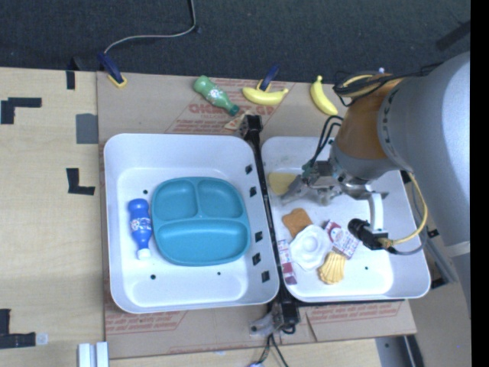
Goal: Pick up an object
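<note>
The gripper (299, 188) hangs low inside the right bin (397, 281), near its upper left part, at the end of the grey arm (428, 128) with its orange band (367, 125). Whether it is spread or pressed together I cannot tell, and nothing can be seen caught in it. Just beside the gripper, toward the divider between the bins, lies a pale yellow piece (280, 181). Below the gripper sits an orange-brown toast-like piece (296, 221). Below that rests a white round lid-like item (308, 248), with a red-and-white packet (341, 240) touching its right side and a ridged yellow shell-shaped piece (332, 268) just under it. A narrow printed wrapper (285, 260) lies along the bin's left wall.

The left bin (122, 159) holds a blue divided plate (201, 220) and, just left of the plate, a blue bottle with a white cap (139, 227). Beyond the bins, on the cardboard, lie a green bottle (215, 95) and two bananas (264, 95) (322, 97).
</note>
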Available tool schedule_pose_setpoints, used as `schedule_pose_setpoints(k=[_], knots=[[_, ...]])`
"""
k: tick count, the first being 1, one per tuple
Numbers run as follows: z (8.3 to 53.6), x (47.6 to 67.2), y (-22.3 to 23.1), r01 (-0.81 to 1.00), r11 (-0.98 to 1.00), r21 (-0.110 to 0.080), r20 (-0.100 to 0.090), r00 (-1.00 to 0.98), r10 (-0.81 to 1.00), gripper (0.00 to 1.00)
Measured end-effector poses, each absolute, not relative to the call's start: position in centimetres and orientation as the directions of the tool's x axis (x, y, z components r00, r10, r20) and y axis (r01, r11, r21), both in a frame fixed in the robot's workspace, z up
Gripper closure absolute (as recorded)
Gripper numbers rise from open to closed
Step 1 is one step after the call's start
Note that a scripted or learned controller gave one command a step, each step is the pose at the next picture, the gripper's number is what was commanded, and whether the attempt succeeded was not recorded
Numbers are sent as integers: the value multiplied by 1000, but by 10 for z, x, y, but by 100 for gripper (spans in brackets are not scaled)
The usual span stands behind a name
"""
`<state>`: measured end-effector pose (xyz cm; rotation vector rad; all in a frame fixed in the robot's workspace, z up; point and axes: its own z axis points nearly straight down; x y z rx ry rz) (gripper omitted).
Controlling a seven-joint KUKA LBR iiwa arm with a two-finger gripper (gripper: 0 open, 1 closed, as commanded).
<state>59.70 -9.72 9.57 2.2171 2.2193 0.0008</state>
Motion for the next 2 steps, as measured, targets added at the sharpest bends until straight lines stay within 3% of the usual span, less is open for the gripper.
schedule_pose_setpoints(k=[1,2], knots=[[87,575,-103,1000,2,6,-1,-2,1000,0],[96,575,-104,1000,1,7,-4,-1,1000,100]])
